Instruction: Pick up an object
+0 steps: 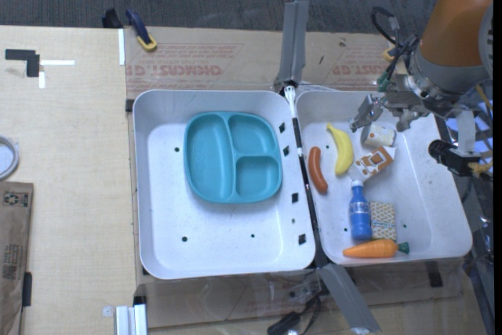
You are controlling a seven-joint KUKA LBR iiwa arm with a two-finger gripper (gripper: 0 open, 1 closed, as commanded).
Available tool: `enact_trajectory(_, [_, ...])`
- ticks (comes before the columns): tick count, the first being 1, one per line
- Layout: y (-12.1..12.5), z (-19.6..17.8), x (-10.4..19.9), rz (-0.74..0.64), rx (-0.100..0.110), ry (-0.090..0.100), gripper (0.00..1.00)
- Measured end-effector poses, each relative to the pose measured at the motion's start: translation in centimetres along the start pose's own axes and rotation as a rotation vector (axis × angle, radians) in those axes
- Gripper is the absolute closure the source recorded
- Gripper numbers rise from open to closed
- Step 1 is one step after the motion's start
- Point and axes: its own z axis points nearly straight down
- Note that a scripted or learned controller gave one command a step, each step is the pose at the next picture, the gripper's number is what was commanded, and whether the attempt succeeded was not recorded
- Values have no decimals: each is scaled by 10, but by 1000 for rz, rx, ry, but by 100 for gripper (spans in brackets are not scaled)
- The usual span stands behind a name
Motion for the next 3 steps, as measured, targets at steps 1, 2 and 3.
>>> enact_trajectory(1, [0, 106, -4, 139, -25, -1, 0])
enact_trajectory(2, [19, 139, -1, 170, -4, 0, 0])
enact_trajectory(3, [19, 133, -1, 172, 2, 1, 100])
